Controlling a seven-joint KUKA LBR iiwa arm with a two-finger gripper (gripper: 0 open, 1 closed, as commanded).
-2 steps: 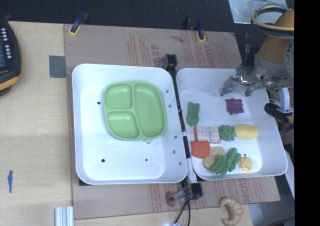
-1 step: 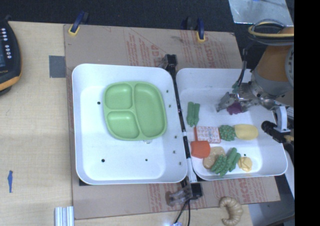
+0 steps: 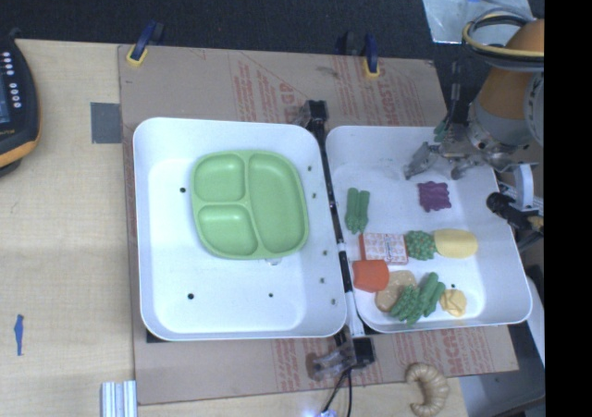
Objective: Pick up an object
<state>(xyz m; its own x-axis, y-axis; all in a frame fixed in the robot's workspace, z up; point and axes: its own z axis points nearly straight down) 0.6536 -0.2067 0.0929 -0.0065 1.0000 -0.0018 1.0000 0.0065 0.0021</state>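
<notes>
From my seat at the remote station, nearest the camera lay a tan curled piece (image 3: 428, 386) on the cardboard, outside the bins. Next came the right bin (image 3: 507, 300) with its crowd of toy food: a yellow lump (image 3: 453, 302), green pods (image 3: 418, 299), a round tan biscuit (image 3: 398, 288) and an orange-red block (image 3: 371, 275) along the near wall. Just behind them sat a red-and-white checked piece (image 3: 384, 246), a green knobbly piece (image 3: 420, 243) and a yellow lemon shape (image 3: 455, 242) in a row. A dark green pickle pair (image 3: 357, 209) stood apart to the left. Further back, a purple piece (image 3: 433, 195) lay alone. In the left bin (image 3: 166, 304), a green divided plate (image 3: 250, 203) rested flat.

At the far right, the gripper (image 3: 446, 158) hung over the back of the right bin, beyond the purple piece and not touching it. Its fingers looked splayed apart, I think, with nothing between them, though the view was murky there.
</notes>
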